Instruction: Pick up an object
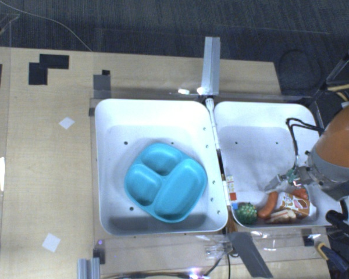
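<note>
Broccoli (246, 213), sausage (269, 204) and snack packet (292, 206) crowd the right bin's (250, 150) front edge, gripper (291, 178) poised just above them, seemingly to pick; divided blue plate (166, 182) fills the left bin (113, 156).

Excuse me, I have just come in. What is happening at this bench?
A grey robot arm with an orange band reaches from the right into the right white bin. Its gripper is low over a small pile near the front: a green broccoli-like toy, an orange-red sausage-shaped toy and a printed snack packet. No object is visibly held. The left white bin holds a blue divided plastic plate.
</note>
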